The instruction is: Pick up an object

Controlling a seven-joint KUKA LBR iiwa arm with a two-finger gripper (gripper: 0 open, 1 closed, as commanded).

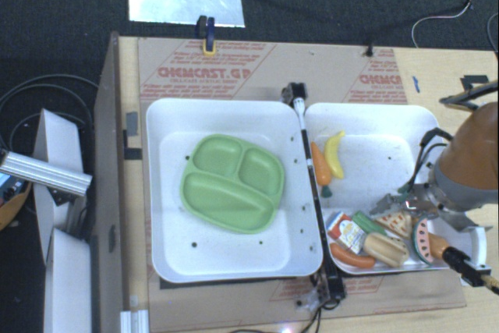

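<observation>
The right bin [366, 111] holds several toy foods. An orange carrot [319, 164] and a yellow banana [334, 154] lie by its left wall. At its front lie a red-and-white packet [346, 231], a red sausage [351, 258], a tan bread roll [384, 248], a pizza slice [397, 224] and a watermelon slice [422, 240]. My gripper [398, 201] hangs low over the front right of this bin, just above the pizza slice and beside the watermelon. The wrist with its orange band [475, 148] covers the bin's right side.
The left bin [171, 246] holds a green divided plate [231, 182]. A black clamp [295, 93] sits at the back of the divider between the bins. Cables and a metal rail [47, 171] lie off the bench's left.
</observation>
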